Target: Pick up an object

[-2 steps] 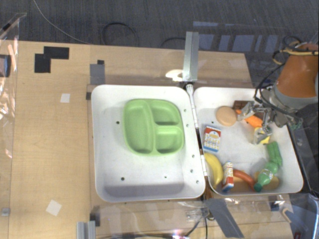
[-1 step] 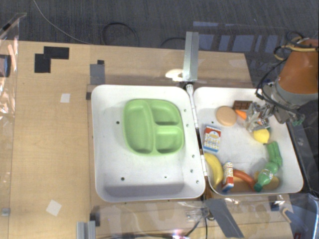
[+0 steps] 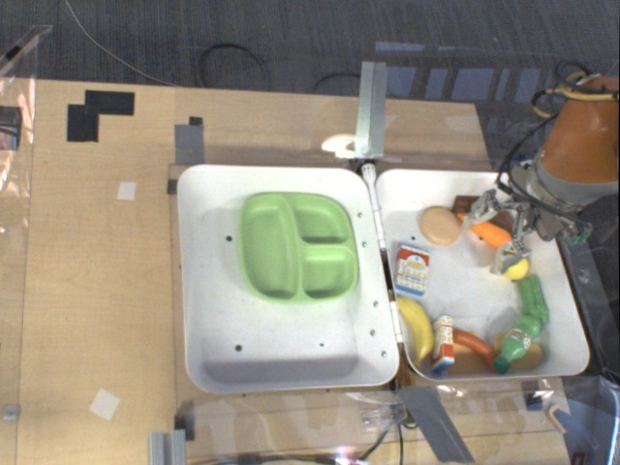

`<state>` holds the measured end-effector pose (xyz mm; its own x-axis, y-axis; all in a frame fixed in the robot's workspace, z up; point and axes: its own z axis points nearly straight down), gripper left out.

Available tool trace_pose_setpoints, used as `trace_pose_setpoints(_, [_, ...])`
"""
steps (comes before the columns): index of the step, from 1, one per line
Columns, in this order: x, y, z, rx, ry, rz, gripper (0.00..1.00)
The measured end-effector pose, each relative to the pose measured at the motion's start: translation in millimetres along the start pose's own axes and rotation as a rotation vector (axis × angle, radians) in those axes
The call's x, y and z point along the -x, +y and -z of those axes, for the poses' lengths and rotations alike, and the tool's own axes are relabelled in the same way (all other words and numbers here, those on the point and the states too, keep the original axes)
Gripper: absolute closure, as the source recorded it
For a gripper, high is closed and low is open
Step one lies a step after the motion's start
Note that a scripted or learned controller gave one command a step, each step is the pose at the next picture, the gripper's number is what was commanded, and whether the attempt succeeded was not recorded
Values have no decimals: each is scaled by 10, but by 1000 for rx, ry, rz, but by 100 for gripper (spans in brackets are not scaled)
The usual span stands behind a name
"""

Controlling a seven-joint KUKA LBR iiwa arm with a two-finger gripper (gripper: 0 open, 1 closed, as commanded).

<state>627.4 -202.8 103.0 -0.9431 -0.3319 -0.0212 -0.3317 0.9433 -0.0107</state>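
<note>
At the right of the frame the hand [image 3: 506, 231] hung low over the right bin [image 3: 572, 361], with an orange carrot [image 3: 489, 232] between its fingers. A green divided tray [image 3: 296, 246] lay in the left bin [image 3: 208, 356] on the table [image 3: 87, 289].

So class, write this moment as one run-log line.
gripper: over right bin, by orange carrot-like piece | grasp: cannot tell | left bin: green divided tray | pick: not confirmed
</note>
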Motion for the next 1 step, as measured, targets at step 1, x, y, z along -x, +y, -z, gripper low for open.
trace_pose_setpoints(1, [182,256,-138,6,8,-4,0])
